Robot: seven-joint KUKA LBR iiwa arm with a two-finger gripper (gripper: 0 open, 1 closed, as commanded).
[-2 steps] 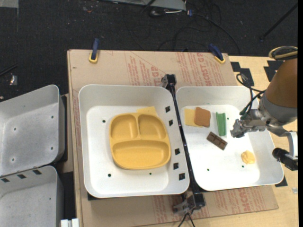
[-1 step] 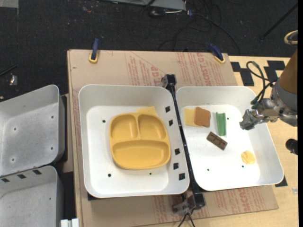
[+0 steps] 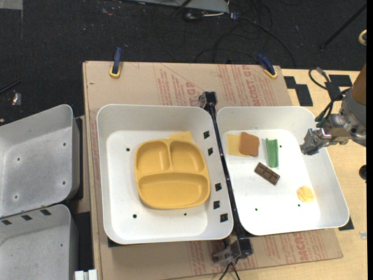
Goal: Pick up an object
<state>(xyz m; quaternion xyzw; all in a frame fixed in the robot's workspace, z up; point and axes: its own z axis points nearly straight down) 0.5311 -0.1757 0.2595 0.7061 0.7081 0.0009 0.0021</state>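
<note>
The right bin (image 3: pixel 326 214) holds several small items: a pale yellow slab (image 3: pixel 233 144) with a brown piece (image 3: pixel 249 144) partly on it, a green stick (image 3: pixel 272 152), a dark brown chocolate-like bar (image 3: pixel 267 173) and a small yellow lump (image 3: pixel 305 193). My gripper (image 3: pixel 312 143) hangs at that bin's right rim, to the right of the green stick and above the yellow lump. I see nothing between its fingers, and their state is too small to make out.
The left bin (image 3: pixel 113 156) holds a yellow divided plate (image 3: pixel 172 174) with a pale yellow sheet (image 3: pixel 182 137) peeking out behind it. A black divider (image 3: pixel 218 156) runs between the bins. Grey lids (image 3: pixel 35 156) lie at the far left. Clamps (image 3: pixel 116 63) hold the cardboard base.
</note>
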